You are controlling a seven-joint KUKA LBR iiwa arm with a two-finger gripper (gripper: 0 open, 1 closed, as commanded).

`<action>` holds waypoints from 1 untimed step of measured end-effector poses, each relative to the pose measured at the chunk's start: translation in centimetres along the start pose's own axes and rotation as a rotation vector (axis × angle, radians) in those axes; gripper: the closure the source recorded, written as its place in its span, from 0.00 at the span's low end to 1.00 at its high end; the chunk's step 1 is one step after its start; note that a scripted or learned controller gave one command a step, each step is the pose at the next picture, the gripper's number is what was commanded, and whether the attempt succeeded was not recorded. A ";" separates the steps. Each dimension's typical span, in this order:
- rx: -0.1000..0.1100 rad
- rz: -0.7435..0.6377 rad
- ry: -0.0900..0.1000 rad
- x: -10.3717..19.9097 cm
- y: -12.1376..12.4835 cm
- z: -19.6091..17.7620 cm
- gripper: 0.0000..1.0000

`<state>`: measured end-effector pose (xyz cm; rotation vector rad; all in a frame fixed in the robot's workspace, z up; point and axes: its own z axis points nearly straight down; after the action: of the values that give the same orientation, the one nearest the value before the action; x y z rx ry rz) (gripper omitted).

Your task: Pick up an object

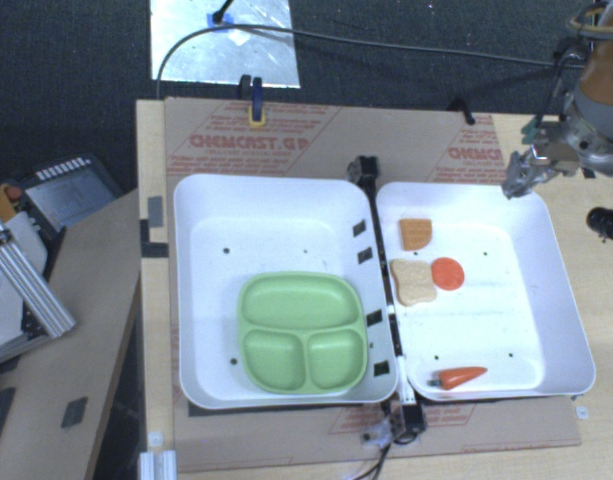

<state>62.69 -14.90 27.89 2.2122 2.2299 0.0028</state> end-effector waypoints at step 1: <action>0.000 -0.001 0.001 5.3 -1.1 -0.3 1.00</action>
<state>61.54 -9.61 28.20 2.2112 2.2314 0.0042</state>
